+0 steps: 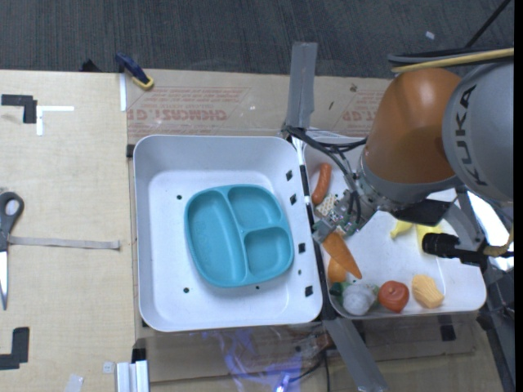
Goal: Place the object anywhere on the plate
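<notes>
Fingertips of the gripper hang low over the left part of the right bin, just above the broad end of an orange carrot, and whether they are spread or closed cannot be told, since the wrist and a tangle of cables hide them. Nothing can be seen held between them. The carrot lies on the bin floor, pointing down toward the near wall. Just above the gripper, an orange-red sausage lies along the bin's left wall. Below the carrot, in the near left corner, sits a pale grey, roundish item, with a red tomato just to its right and a yellow corn piece beyond that. A small yellow item shows near the arm's body, partly covered. The grey arm with its orange band looms over the right bin's upper half.

In the left bin, the blue three-compartment plate lies in the middle with nothing on it. Scissors lie on the bench at the far left.
</notes>
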`<action>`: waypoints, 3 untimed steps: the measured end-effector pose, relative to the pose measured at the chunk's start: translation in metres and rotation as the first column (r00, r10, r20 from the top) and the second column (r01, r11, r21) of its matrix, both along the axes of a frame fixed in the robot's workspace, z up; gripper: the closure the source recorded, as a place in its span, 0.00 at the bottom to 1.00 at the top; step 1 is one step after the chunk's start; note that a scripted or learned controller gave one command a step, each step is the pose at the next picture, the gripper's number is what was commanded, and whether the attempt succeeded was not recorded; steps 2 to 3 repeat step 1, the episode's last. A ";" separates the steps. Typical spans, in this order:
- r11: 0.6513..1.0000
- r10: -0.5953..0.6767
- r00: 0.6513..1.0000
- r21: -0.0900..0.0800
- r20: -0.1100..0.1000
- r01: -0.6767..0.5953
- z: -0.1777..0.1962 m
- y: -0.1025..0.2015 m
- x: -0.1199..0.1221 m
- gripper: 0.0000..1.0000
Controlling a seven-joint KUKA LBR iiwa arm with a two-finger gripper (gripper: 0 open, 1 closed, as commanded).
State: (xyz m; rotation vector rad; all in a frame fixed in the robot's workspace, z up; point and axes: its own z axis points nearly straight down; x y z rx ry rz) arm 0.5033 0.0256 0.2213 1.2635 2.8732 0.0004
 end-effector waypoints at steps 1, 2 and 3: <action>1.000 0.000 1.000 0.000 0.000 0.000 0.000 0.000 0.000 0.00; 1.000 0.000 1.000 0.000 0.000 0.000 0.000 0.000 0.000 0.00; 1.000 0.000 1.000 0.000 0.000 0.000 0.000 0.000 0.000 0.00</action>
